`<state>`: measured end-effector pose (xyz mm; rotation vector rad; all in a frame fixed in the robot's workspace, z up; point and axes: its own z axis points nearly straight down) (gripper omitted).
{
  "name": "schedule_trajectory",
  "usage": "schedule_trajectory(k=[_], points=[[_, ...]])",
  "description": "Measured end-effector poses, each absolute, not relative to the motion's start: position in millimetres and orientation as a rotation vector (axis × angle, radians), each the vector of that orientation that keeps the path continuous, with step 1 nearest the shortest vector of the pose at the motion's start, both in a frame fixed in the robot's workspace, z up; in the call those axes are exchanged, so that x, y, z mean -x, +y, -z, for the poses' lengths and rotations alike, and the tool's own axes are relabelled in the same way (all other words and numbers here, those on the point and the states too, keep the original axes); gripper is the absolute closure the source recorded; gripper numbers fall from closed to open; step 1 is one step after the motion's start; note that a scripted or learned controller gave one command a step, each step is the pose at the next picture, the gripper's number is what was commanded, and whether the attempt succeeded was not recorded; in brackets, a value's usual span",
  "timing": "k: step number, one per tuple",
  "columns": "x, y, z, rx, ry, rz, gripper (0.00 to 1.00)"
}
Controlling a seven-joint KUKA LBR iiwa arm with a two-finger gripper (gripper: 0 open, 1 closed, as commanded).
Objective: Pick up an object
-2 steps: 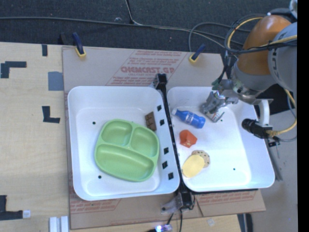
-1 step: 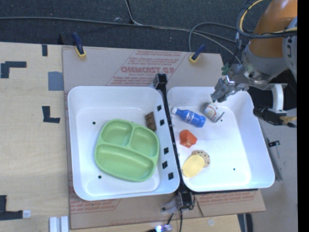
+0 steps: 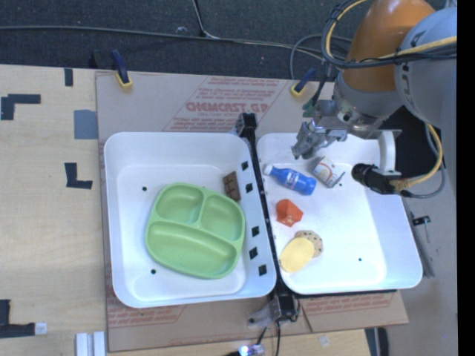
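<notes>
A: Hand [image 3: 306, 148] first: it hangs over the far end of the right bin [image 3: 386, 262], under the grey arm [image 3: 434, 58] with its orange band [image 3: 386, 27]. Metal fingers point down toward the bin floor.

B: Spread or closed?

A: Cannot tell. The fingers blur together from above, and nothing shows between them.

B: What lies nearest to it?

A: A small whitish can-like thing [image 3: 326, 172] lies tilted just beside the hand, on its near right. A blue bottle [image 3: 295, 179] with a white cap lies on its side just below the hand, cap toward the divider. Whether the hand touches either, I cannot say.

B: And farther out?

A: Nearer the camera than the bottle sits an orange-red block [image 3: 289, 212]. Beyond that, a yellow rounded piece [image 3: 296, 256] rests against a tan speckled disc [image 3: 312, 241]; the two touch or overlap.

B: Anything on the other side?

A: Left of the hand, past the black divider [image 3: 256, 199], is the left bin [image 3: 122, 199]. A small brown piece [image 3: 231, 186] lies close to the divider there, and a green sectioned plate [image 3: 196, 229] takes up the middle, well apart from the hand.

B: Around the bins?

A: Both rest on a cardboard sheet [image 3: 215, 106] with red printing, clipped at its far corners, on a wood-coloured tabletop [image 3: 44, 221]. A black fitting [image 3: 375, 178] with a yellow cable lies over the right bin's rim, right of the hand.
</notes>
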<state>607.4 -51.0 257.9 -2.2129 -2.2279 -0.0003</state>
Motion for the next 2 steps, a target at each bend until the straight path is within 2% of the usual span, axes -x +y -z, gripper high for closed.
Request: schedule_trajectory(k=[2], points=[[-605.2, 51, -227, 2.213, -2.226, -0.003, 1.0]])
